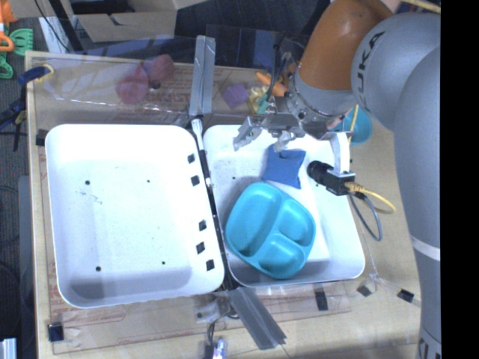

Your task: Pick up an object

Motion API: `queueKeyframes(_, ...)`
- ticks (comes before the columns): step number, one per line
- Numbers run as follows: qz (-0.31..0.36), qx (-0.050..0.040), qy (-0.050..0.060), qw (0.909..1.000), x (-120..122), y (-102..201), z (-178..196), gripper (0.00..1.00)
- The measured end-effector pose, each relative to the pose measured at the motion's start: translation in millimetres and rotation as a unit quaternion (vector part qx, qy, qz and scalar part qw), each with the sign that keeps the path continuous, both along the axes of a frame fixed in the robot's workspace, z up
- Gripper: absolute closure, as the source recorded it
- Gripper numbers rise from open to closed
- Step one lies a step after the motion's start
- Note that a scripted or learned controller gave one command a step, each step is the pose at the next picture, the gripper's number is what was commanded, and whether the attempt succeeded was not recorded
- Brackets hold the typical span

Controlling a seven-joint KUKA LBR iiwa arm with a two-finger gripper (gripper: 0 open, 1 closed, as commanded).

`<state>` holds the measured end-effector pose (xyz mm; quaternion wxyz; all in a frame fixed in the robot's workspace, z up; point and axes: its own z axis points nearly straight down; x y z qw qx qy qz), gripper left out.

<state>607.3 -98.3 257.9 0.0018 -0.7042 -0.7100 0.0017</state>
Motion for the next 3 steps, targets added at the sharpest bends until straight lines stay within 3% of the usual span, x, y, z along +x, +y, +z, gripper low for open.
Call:
queueKeyframes(1, -0.102, -0.0003, -0.001, 0.9948, -19, -85, -134, 0.00)
queueKeyframes(2, -0.036, 0.0009, -0.001, 0.9994, -53, -103, -90, 0.00)
queueKeyframes(3, -0.002, -0.0005, -0.006, 1.0000, -106, -102, -163, 0.00)
